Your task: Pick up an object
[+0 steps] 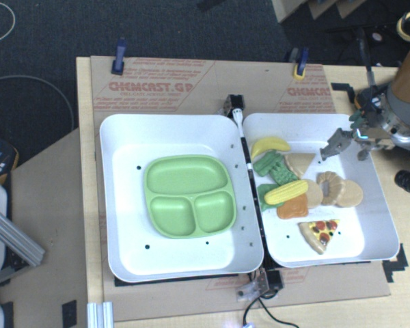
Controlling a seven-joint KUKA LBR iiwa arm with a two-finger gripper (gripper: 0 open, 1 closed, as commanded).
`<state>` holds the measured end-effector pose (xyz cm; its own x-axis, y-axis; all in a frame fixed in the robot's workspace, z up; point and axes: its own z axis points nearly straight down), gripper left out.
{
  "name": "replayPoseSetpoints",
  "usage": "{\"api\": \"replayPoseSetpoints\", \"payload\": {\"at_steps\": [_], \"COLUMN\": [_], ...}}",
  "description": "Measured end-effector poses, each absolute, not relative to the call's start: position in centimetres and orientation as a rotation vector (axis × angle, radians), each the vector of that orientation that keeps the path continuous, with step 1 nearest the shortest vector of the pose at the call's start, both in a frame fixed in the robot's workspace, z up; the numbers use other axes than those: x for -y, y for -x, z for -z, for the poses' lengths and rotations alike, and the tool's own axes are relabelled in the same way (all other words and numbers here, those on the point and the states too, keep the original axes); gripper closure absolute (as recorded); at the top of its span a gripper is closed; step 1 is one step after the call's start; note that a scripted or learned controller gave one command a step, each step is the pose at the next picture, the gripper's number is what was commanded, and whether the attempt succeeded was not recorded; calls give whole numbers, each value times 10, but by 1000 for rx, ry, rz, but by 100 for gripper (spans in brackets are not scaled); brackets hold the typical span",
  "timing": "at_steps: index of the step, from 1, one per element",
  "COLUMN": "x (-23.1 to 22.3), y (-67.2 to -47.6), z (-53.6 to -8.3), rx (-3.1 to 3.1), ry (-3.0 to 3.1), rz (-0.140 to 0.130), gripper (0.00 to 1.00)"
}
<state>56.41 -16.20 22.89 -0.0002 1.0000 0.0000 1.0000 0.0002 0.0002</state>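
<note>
Green divided plate in left bin.

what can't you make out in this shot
- Arm: cut off by the right edge of the camera view.
- Gripper: too small and blurred to read its opening.
- Brown toy food: partly covered by the green piece and corn.
- Cardboard print: partly hidden by the bins.

The arm was grey metal with an orange band (near the wrist), ending in slim grey fingers and dark cabling.
</note>
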Motion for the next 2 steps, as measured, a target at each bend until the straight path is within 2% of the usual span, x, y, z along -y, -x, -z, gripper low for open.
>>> {"api": "replayPoseSetpoints", "payload": {"at_steps": [1, 2], "x": [113, 111], "y": [-531, -531], "z": [-105, -114], "rx": [-2210, -2210], "ry": [-2209, -2209], "rz": [-21, -25], "gripper": [0, 100]}}
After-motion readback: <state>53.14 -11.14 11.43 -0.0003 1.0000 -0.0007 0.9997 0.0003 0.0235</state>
